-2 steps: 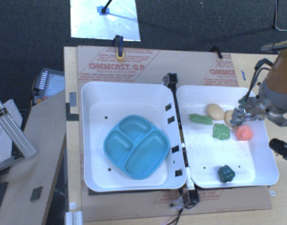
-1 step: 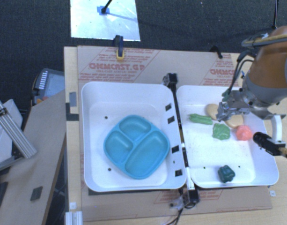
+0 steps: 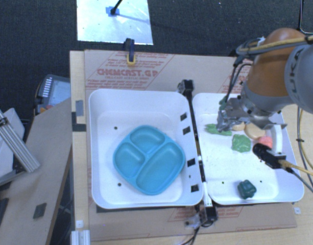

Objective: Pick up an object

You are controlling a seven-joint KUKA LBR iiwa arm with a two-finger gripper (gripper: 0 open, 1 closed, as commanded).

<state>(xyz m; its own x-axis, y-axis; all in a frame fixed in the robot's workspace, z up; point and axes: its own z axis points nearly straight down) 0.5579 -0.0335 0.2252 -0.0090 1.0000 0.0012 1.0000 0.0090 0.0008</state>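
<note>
Blue divided plate (image 3: 148, 159) fills one bin; the other has three green objects; gripper (image 3: 225, 120) state unclear.

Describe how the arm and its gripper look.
The arm is bulky: a grey casing with a rounded orange band above the wrist. Dark and yellowish cables loop over the band and run down toward the wrist. The gripper is a small grey metal assembly.

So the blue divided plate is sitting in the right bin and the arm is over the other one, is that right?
Not quite. The camera view shows the blue plate in the left bin. The arm reaches over the right bin, the other one.
</note>
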